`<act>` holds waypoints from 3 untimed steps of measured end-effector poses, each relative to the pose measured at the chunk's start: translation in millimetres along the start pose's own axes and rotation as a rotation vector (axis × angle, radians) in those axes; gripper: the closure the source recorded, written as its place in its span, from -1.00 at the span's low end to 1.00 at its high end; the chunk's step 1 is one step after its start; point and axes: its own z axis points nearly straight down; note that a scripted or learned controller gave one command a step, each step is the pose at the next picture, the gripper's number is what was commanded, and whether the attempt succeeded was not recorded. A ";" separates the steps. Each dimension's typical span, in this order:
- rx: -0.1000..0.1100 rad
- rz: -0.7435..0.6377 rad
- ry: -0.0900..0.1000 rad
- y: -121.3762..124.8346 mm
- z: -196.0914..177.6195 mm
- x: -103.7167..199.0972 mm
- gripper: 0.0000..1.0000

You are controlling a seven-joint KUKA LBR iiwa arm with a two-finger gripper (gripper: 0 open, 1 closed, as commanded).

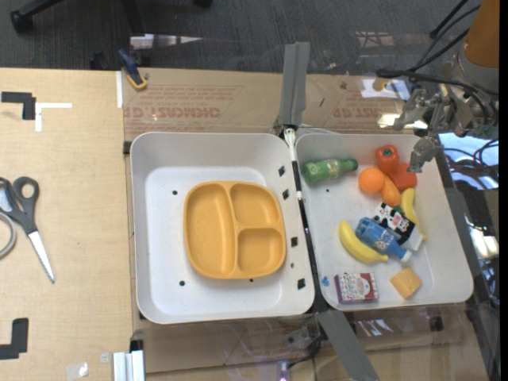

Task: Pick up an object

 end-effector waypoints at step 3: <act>0.000 0.008 0.000 -17.5 165.5 141.6 -1.00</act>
